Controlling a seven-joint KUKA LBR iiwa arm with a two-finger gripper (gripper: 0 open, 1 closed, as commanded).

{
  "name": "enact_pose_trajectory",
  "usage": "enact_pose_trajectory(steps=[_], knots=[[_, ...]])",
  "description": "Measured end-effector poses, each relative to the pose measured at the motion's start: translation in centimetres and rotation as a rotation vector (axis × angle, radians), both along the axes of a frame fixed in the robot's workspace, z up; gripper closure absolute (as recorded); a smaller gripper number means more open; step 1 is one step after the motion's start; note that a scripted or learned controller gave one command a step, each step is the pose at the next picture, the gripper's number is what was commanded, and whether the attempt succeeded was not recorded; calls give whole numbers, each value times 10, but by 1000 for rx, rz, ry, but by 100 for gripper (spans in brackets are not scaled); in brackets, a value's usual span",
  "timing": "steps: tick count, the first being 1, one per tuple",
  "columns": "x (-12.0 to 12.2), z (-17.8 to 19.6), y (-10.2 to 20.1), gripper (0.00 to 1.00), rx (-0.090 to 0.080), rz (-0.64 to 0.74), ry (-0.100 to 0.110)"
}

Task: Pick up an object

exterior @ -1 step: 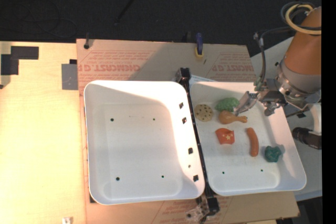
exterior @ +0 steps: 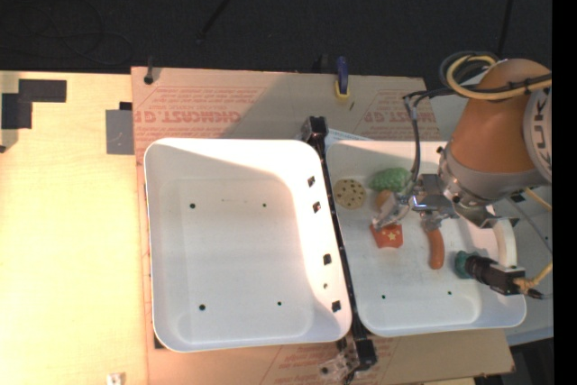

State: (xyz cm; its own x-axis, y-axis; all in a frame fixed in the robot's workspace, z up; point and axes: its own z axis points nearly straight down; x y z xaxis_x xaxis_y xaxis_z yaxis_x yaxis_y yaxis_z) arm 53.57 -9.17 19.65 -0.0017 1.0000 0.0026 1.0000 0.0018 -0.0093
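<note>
My gripper (exterior: 394, 214) hangs low over the right bin (exterior: 424, 316), reaching in from the right under the orange wrist. Just below its tip lies a small red object (exterior: 389, 236) with a white mark; whether the gripper touches it I cannot tell. An orange sausage-shaped piece (exterior: 436, 249) lies to the right of the red object. A green lumpy object (exterior: 391, 178) sits behind the gripper, and a round tan cookie with dark dots (exterior: 350, 191) rests near the bin's left wall.
The left bin (exterior: 171, 284) stands beside the right one, with black clips along the shared edge (exterior: 326, 221). Both bins rest on a cardboard sheet (exterior: 225, 108). Pale wooden bench lies to the left.
</note>
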Motion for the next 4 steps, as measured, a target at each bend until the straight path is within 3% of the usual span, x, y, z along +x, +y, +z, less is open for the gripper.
enact_pose_trajectory(steps=[1,2,3,4], knots=[[13,-10,71,0,0,4,-3],[-34,-10,103,0,-1,0,-1],[-61,57,110,0,-1,0,-9],[-4,173,108,0,-3,-1,-19]])
